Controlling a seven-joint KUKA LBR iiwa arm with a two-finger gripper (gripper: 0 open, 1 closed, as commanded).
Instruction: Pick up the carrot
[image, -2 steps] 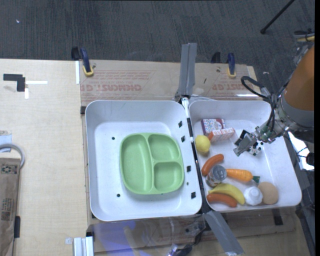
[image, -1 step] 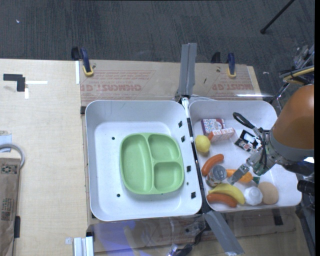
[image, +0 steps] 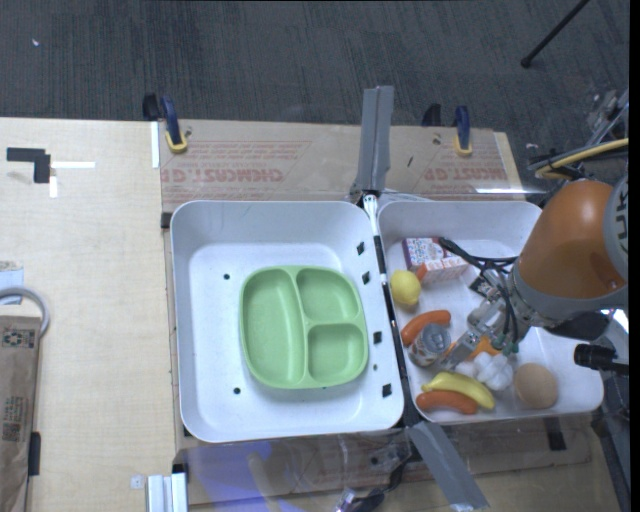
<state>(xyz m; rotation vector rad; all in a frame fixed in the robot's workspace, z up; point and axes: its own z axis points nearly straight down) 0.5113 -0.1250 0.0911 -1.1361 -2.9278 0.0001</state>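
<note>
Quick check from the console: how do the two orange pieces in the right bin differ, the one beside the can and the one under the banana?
The orange piece beside the can lies mid-bin, just below the lemon, slanting up to the right; the orange piece by the banana lies near the front wall, nearly level. The first shows in full; the second is partly covered by the banana. Both are orange, elongated, and in the right bin, left of the tool.

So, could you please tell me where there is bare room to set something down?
Bare floor rings the green plate in the left bin, widest along its far wall. The right bin is crowded around the tool; free beside the small carton.
</note>
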